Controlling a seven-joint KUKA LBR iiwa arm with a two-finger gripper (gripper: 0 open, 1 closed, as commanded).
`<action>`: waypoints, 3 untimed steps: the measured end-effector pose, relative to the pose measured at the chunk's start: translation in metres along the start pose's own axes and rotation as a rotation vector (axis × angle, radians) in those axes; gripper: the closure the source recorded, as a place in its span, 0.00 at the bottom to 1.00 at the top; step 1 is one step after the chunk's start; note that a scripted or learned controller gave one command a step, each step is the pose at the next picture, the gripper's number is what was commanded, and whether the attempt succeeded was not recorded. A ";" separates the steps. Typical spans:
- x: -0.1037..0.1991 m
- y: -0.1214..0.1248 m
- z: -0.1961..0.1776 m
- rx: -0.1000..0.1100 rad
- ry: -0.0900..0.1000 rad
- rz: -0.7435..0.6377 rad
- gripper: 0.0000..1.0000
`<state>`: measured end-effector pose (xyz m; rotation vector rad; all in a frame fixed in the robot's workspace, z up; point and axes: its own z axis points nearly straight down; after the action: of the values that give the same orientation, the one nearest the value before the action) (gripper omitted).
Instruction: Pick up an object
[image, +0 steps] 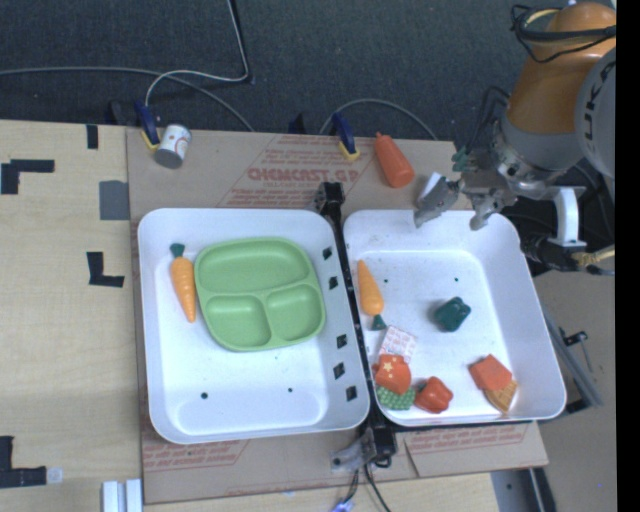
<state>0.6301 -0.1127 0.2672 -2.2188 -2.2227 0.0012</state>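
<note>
The gripper (457, 207) is hovering over the far rim of the right bin (530, 300), its two fingers (432, 200) spread wide apart with nothing showing between them, so the pick is judged not yet begun. The arm (560, 90) is reaching in from the right, its orange band sitting above the wrist. Nearest below the gripper, the bare white floor of that bin is lying open; further in, a dark green toy (451, 314) is sitting near the middle, apart from everything else, and looks the easiest target. A small carrot (369, 288) is lying against the bin's left wall. Along the near edge a strawberry (392, 375), a red pepper (433, 395) and an orange wedge (494, 380) are resting, the first two close together. Outside the bins, an orange carrot-like piece (394, 161) is lying on the cardboard just beyond the gripper. In the left bin (160, 330), a green divided plate (261, 293) and another carrot (183, 284) are sitting side by side. What remains, by this reading, is the whole job: descending, closing on one object and lifting it.
</note>
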 end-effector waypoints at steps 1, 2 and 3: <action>-0.060 -0.029 0.120 0.004 0.000 0.002 0.00; -0.071 -0.066 0.181 -0.003 -0.001 0.001 0.00; -0.072 -0.065 0.170 -0.007 -0.003 0.000 1.00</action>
<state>0.5647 -0.1845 0.0978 -2.2244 -2.2272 -0.0025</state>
